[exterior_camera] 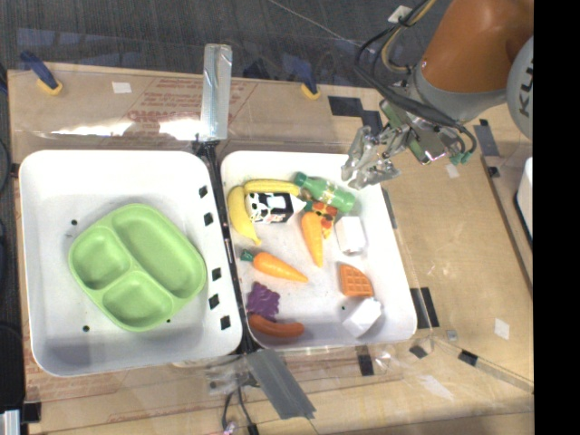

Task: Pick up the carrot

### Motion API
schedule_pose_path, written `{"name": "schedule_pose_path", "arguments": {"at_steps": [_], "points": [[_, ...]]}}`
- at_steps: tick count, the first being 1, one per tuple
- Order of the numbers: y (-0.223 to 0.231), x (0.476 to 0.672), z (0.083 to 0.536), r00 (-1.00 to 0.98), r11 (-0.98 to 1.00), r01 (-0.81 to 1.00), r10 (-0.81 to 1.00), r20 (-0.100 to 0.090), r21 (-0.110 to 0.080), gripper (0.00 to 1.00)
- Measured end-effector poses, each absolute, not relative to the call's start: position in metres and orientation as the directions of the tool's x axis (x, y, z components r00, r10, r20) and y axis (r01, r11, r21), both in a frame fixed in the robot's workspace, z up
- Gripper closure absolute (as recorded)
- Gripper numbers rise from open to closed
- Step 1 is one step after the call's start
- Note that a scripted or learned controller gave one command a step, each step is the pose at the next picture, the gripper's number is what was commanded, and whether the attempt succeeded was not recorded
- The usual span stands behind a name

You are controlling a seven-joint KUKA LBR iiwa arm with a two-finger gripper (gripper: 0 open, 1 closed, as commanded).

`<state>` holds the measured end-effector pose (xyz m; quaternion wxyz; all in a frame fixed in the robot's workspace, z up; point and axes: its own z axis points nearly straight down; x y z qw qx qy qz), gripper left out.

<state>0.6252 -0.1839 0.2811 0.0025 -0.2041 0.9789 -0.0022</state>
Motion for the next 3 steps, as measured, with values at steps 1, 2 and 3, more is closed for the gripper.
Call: {"name": "schedule_pose_path", "arguments": {"at_steps": [1, 2, 3], "points": [[-0.152, 0.643, 0.289, -0.782, 0.782, -0.623, -0.623, -0.005, -0.005, 1.00], [-0.185, 0.556, 0.269, -0.663, 0.663, -0.749, -0.749, 0.000, 0.000, 1.00], [-0.131, 0.514, 0.309, -0.665, 0.665, -0.747, -0.747, -0.003, -0.006, 1.00]]}}
